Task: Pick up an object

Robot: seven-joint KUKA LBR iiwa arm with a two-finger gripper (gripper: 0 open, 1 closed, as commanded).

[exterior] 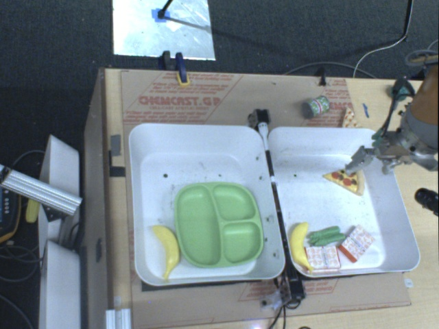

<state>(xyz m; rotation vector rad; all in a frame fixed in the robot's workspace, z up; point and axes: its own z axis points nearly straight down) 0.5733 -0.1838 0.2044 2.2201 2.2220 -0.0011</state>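
Camera view: bench board (180, 101) reads "CHEMCAST GP"

Bench (206, 94): 2 white bins (199, 142), small can (317, 106).

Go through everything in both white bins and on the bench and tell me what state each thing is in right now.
Green divided plastic plate: flat in left bin.
Yellow banana: beside plate, left bin.
Second yellow banana: right bin, front edge.
Toy pizza slice: flat, right bin, at the gripper.
Green bean pods: lying, right bin.
Small green can: on its side, on bench.
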